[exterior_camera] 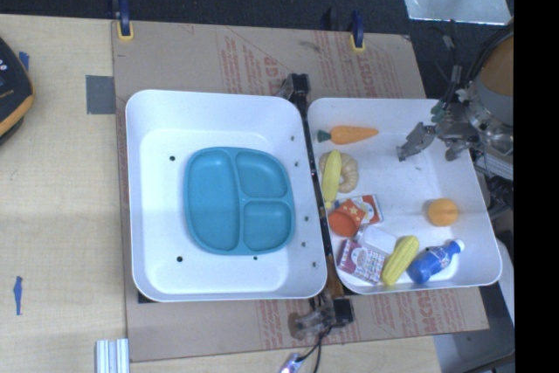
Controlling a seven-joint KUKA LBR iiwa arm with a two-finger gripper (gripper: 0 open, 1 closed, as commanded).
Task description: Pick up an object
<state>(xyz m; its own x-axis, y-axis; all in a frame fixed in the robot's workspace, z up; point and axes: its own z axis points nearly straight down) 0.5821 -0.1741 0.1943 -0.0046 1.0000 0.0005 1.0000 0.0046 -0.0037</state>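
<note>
Gripper [428,141] hangs over the right bin's [393,113] far half, its fingers look spread apart and empty, though the view is small there. Nearest target, I'd judge, is the carrot [354,134], lying off toward the left bin [140,188], just beside the far rim. Its long axis runs across the bin, green top pointing left, tip pointing back toward the gripper.

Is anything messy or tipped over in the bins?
Nothing is spilled or broken. The blue bottle lies on its side in the right bin's near corner, and the toy corn leans across a red-and-white packet. The blue plate sits flat.
</note>
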